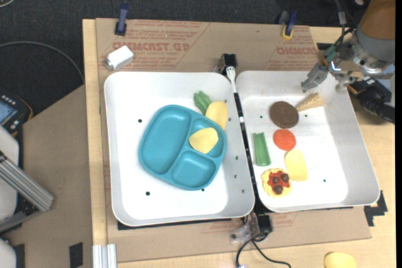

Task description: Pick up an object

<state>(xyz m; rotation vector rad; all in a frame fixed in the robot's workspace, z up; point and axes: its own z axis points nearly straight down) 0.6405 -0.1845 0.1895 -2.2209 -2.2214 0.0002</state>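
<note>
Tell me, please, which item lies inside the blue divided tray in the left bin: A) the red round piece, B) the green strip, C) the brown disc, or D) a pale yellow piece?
D: a pale yellow piece rests in the blue divided tray, while the brown disc, red round piece and green strip all lie in the right bin.

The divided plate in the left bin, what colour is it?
The divided plate is turquoise blue, seen clearly in the camera view.

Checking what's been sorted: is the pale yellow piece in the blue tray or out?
In: the yellow piece rests inside the blue tray's upper right compartment.
</note>
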